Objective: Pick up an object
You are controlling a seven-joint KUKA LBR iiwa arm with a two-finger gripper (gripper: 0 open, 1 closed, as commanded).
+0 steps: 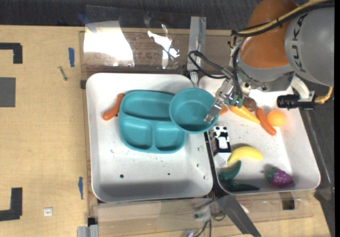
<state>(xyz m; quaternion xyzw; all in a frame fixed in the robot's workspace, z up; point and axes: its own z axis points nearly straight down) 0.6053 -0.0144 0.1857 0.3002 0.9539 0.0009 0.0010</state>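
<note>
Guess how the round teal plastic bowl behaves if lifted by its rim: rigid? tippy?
The round teal plastic bowl looks moulded and thin-walled, so probably stiff and light. It sits tilted, overlapping the teal divided plate, so it may slide or rock when nudged. The gripper is at one rim edge; lifted from there, the bowl would likely hang lopsided and could slip on smooth plastic.
</note>
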